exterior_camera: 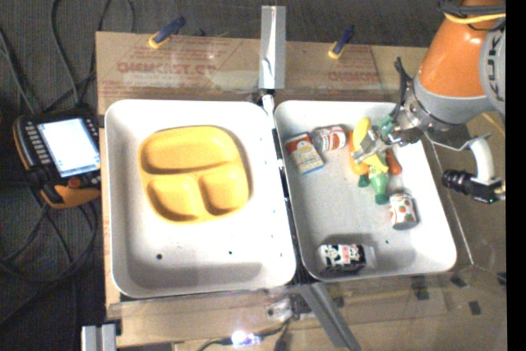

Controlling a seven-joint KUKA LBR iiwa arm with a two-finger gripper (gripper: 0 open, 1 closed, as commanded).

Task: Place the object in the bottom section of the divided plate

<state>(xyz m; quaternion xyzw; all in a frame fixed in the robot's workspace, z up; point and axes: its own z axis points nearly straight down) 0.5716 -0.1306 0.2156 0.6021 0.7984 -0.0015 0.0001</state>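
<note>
A yellow divided plate [196, 171] lies in the left white bin [131, 259], with one wide section at the back and two smaller ones at the front. All its sections are bare. My gripper [371, 144] hangs low over the right bin [436, 251], directly above a cluster of toy food: a yellow banana [362, 130], a green bottle-like piece [380, 187] and an orange piece [395, 163]. Whether any of them is held I cannot make out.
The right bin also holds a small carton [304, 153], a red-and-white can [332, 137] on its side, another can [403, 210] and a black-and-white can [343, 256] near the front wall. A metal post [272, 45] rises behind the bins. A tablet [64, 145] sits at the left.
</note>
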